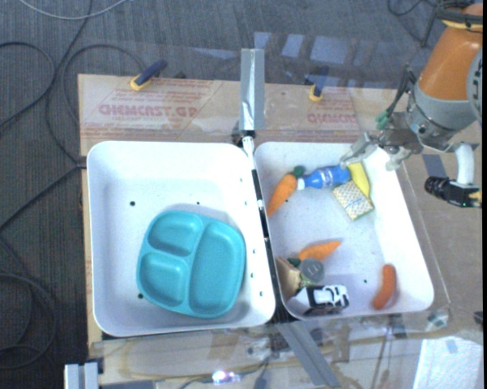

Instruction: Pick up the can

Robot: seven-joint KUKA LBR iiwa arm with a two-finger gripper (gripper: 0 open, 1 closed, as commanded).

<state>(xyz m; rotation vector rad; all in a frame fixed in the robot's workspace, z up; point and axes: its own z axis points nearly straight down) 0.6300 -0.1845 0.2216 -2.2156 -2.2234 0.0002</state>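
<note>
Camera view, looking down on the bench: two shallow white bins sit side by side, the left white bin (105,217) and the right white bin (413,250), touching along their inner rims. In the left bin a turquoise plastic divided tray (193,262) lies toward 5 o'clock of the bin floor, slightly tilted. The grey arm with the orange band (450,63) enters at 2 o'clock of the frame; its two-finger gripper (378,147) hovers over the far right corner of the right bin; cannot tell whether it is spread or closed, and nothing is visibly held. Just at 8 o'clock from the gripper lie a blue plastic bottle with a white cap end (324,177), a yellow flat object (359,178) and a tan mesh-patterned pad (353,200), all close together. An orange carrot-shaped toy (282,194) rests against the bin's left wall. A second, slimmer orange carrot-shaped piece (320,250) lies near the bin's middle. The can (312,271), small with a grey metal top, sits at 7 o'clock of the right bin, touching a black-and-white object (328,298) at the near wall. An orange-red sausage-shaped toy (383,286) lies at 5 o'clock, well apart from the can.
</note>
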